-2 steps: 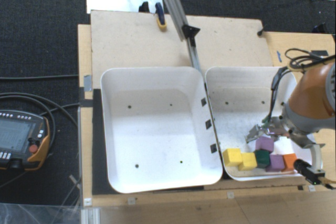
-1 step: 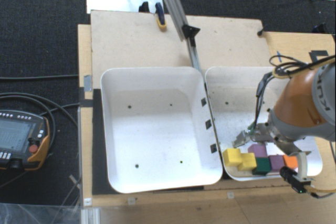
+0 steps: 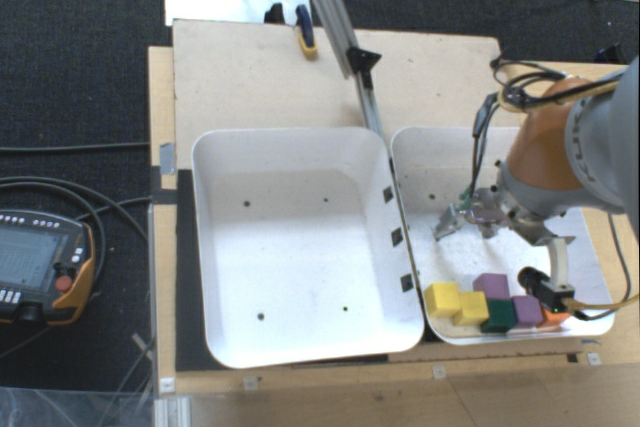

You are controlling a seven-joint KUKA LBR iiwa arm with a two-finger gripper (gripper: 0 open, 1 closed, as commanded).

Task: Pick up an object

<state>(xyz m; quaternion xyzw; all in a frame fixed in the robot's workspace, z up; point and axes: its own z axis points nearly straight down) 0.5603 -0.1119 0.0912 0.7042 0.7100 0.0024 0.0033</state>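
While the arm (image 3: 575, 150) reaches in from my right, I see the pincer (image 3: 455, 217) low over the right bin (image 3: 425, 155), though I cannot tell its state. Blocks cluster in that bin's near corner: two yellow blocks (image 3: 455, 303), two purple blocks (image 3: 505, 295), a green block (image 3: 499, 315), well apart from the pincer.
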